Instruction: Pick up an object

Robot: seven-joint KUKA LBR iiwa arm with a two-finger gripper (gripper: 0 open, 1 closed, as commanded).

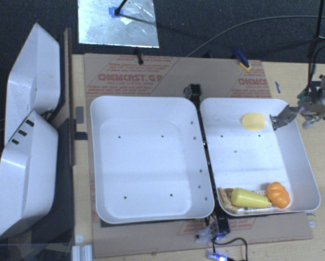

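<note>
The hand (278, 119) sits over the right bin's (293, 156) far right rim; I cannot tell how it is set or whether it grips anything. Just left of it, inside that bin, lies a pale yellow lump (253, 121). At the bin's near edge, a yellow cone-shaped piece (248, 198) touches an orange piece (279, 194)

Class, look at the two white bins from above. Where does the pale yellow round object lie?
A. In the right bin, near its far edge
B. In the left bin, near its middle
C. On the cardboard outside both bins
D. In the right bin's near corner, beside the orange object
A: the pale yellow round object sits in the right bin by its far edge, close to the hand.
</note>
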